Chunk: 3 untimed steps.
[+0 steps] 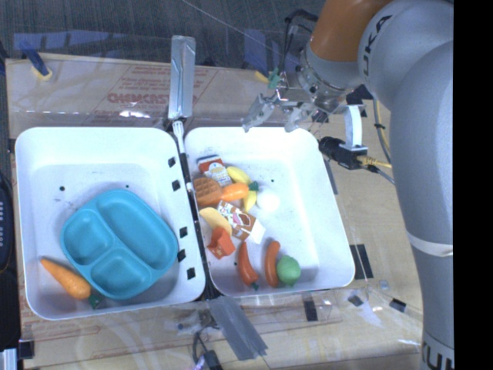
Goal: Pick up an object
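Blue tray [119, 243]: the landmark I'm steering by, a three-compartment plate lying in the left bin [46, 149], taking up most of its floor.
Carrot [66, 278]: orange, lying just beside the tray's lower left corner, same bin.
Right bin [308, 168]: directly right of the tray's bin, the two touching along a shared edge. All the small stuff is in here.
Pile: from my feed I see a carton with a brown label [240, 222], a yellow banana-ish piece [238, 175], a white egg-like ball [268, 201], a small orange block [221, 244], two orange-red sausage shapes [272, 262] and a green ball [289, 270]. All of it sits right of the tray, bunched toward the near-left part of that bin.
Gripper [267, 116]: up and right of the tray, hovering over the far rim of the right bin, well apart from the pile. Fingers look spread, nothing between them.
Arm [416, 91]: grey with the orange band, coming in from the right, far from the tray.
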Motion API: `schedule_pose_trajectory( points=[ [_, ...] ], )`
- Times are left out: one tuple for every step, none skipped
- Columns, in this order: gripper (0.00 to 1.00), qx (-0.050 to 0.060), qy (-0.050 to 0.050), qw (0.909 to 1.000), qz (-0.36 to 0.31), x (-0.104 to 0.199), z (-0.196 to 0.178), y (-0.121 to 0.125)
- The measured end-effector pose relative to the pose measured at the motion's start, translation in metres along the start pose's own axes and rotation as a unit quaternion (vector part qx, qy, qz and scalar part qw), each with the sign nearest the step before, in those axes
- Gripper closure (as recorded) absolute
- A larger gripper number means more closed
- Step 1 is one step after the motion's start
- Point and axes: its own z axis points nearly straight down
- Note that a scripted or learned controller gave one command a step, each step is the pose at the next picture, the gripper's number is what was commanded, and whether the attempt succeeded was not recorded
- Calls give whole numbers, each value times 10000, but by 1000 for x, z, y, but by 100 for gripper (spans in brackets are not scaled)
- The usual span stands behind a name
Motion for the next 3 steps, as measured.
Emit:
schedule_pose_trajectory(
  points=[
    [0,25,3,9978,-661,17,98,-56],
    [0,-15,-7,9985,548,2,101,-41],
    [0,-4,-7,9920,-1264,-21,176,-48]
  ],
)
